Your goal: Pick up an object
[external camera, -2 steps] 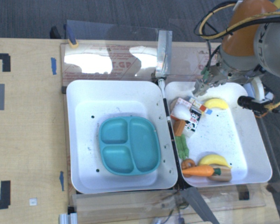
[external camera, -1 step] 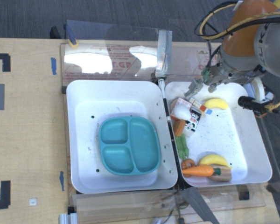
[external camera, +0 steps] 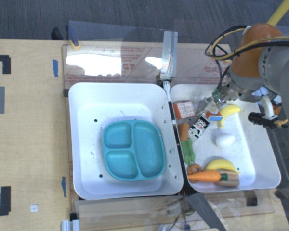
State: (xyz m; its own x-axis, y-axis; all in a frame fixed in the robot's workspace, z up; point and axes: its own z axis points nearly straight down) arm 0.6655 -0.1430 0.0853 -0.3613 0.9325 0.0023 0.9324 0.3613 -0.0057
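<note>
The gripper (external camera: 213,100) is hanging low over the back of the right bin (external camera: 260,174), just beside an orange box (external camera: 185,109) and a yellow banana-shaped toy (external camera: 228,111); whether it is open, closed or holding something I cannot tell. A black-and-white spotted carton (external camera: 199,127), a white egg (external camera: 225,140), a green vegetable (external camera: 188,150), a second banana (external camera: 220,165) and a carrot (external camera: 205,176) are lying in that bin. A blue divided plate (external camera: 133,149) is sitting in the left bin (external camera: 86,100).

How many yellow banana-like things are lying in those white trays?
2, both in the right bin: one yellow banana near the front beside the carrot, and a smaller yellow piece farther back by the gripper. More might be hidden under the arm.
</note>
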